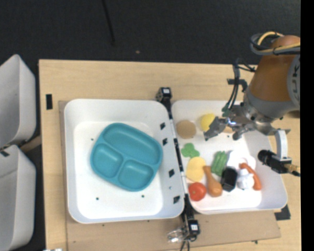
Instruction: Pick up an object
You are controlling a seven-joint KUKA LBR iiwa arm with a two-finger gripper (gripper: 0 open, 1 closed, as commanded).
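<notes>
- Nearest the lens is the arm's wrist (272,82), with its orange band, reaching in from the right edge of the camera view over the far right corner of the right bin (275,196).
- Below the wrist, the gripper (225,129) hangs over the far part of that bin. Its two dark fingers (212,130) stand spread apart, with nothing between them that I can see; bare white bin floor shows in the gap.
- Closest to the gripper is the yellow round piece (207,121). It lies just beside the finger on the view's left, slightly farther from the camera. Whether the two touch cannot be made out.
- Round as it is, this piece has no long axis to line up with. My judgement is that the coming move depends on a short shift toward the view's left, so that the piece sits between the fingers instead of outside them.
- A brown disc (186,128) lies farther left, near the wall between the bins.
- Toward the camera, well apart from the gripper, lie a green leafy piece (189,150), a green pepper (220,162), an orange drumstick (212,181), a red tomato (197,191) and a black piece (229,178), packed closely together.
- Only a blue divided tray (126,156) sits in the left bin (69,140), out of the way of any pick.
</notes>
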